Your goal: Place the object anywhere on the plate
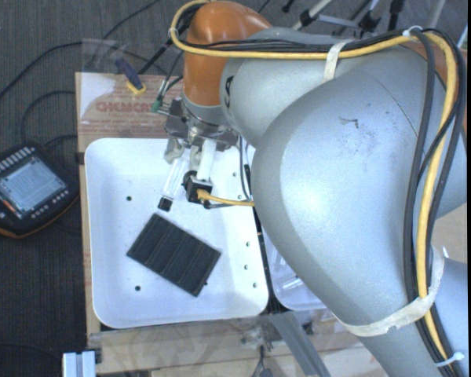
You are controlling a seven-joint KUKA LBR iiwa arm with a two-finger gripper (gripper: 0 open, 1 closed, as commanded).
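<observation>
Pincer (178, 195) poised above dark plate (173, 254) in left bin (110, 163)

Fingers stood apart, nothing visibly between them; no object appeared anywhere, so a sound step would confirm a grasp before lowering squarely onto the plate.

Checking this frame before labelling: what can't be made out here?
- Right bin, camera view: mostly hidden behind the arm; its contents cannot be told.
- Gripper: fingers too small and cluttered by cable to tell whether anything sits between them.
- Dark ribbed plate in the left bin: fully visible, nothing seen on it.
- The object to place: cannot be identified anywhere.
- Pendant: screen text too small to read.
</observation>
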